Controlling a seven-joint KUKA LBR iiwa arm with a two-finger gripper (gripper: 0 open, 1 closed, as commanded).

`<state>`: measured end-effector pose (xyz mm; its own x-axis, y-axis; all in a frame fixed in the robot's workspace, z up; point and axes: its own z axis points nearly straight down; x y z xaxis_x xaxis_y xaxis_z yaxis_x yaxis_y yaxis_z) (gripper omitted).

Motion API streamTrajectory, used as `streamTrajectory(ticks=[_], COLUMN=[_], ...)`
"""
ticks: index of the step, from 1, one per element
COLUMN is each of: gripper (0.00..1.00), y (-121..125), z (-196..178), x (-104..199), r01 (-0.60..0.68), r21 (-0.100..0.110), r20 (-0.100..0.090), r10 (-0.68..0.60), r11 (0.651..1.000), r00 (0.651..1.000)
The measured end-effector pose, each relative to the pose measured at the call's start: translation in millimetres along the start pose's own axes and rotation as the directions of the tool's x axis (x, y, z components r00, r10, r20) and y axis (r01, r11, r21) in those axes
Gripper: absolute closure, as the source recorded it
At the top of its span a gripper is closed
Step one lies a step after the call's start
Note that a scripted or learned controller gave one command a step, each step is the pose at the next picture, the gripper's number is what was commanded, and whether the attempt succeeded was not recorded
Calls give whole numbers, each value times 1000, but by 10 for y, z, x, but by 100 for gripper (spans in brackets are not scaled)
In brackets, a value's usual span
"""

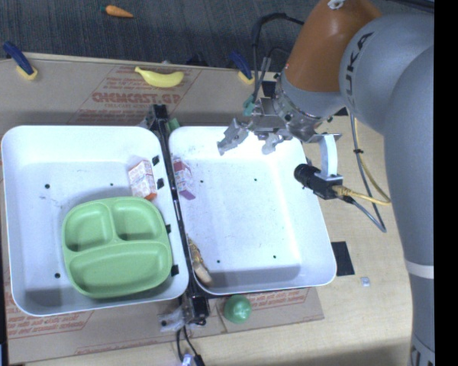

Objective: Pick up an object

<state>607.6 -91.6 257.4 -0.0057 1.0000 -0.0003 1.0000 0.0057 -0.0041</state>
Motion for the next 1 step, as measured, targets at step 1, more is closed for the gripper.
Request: streamTrajectory(ticks=[1], gripper=[0], y=[-321], z=[509], x=[-163], r01=[1], r21=[1], r20=[1], r10=[-1], r11=[1000], r00=[1000])
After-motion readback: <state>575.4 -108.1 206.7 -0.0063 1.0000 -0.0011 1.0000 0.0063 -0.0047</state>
